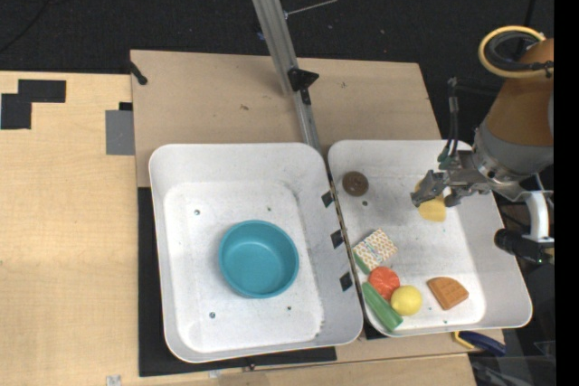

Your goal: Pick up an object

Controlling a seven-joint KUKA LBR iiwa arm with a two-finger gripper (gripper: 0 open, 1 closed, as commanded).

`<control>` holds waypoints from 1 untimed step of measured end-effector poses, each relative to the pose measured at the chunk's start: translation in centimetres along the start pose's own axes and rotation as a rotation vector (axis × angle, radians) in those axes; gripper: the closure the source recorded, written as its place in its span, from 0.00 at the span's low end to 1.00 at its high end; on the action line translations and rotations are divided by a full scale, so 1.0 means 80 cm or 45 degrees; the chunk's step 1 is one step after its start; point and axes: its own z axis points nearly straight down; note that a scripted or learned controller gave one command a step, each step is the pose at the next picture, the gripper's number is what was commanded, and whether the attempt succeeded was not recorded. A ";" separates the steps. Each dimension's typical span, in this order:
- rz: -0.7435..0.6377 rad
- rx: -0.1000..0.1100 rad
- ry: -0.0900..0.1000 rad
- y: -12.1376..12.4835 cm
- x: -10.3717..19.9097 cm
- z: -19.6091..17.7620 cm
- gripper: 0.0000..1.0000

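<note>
Hand (pixel 441 193) is low in the right bin (pixel 488 307), directly over a small yellow block (pixel 434 211) and touching or nearly touching it. Cannot tell whether the hand is open or closed on it. Block appears to rest on the bin floor: no lift yet. Remaining: confirm grip, raise. Blue bowl (pixel 260 258) sits in the left bin (pixel 181 185).

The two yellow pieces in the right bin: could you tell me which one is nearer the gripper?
The yellow piece directly at the gripper, in the bin's upper right. The other, the round yellow ball, lies at the bin's front edge beside the red and green items.
</note>
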 end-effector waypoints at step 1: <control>0.001 -0.001 -0.001 0.006 -0.012 -0.062 1.00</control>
